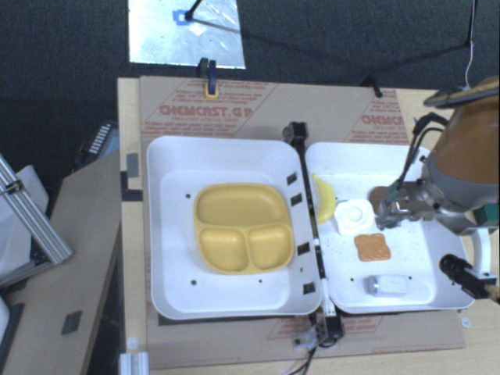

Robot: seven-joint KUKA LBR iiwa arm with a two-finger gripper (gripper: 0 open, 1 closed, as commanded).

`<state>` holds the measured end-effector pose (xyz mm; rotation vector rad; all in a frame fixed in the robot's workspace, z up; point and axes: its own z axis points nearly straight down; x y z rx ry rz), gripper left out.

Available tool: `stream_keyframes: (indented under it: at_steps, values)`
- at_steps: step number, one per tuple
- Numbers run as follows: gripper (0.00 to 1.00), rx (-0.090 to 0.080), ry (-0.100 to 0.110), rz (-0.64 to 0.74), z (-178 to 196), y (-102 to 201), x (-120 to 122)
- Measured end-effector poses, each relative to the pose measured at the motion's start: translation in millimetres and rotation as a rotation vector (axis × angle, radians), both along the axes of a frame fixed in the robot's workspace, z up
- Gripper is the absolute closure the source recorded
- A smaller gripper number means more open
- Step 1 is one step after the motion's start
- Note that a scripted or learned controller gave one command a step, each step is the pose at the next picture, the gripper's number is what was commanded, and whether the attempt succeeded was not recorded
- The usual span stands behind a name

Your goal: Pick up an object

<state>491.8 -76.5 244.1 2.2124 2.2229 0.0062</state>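
The gripper (384, 212) hangs beside the white cup (353, 216); finger spread cannot be told.

Robot lab (bins (234, 151) on bench (258, 104))

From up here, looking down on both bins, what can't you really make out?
- End effector: small and blurred beside the white round piece; whether it is open or shut is unclear.
- Arm: cut off by the right edge.
- Banana: its left side is partly hidden by the divider between the bins.
- Grey object: too blurred to identify.
- Orange piece: flat, detail too small to name.
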Motion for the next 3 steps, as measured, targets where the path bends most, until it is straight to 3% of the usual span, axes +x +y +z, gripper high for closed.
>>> stream_keyframes:
  at_steps: [1,3]
  values:
    - [1.00,0.000,0.004,-0.001,6.0,-0.1,1.0]
    - [1.00,0.002,0.005,0.005,10.9,104.7,3.3]
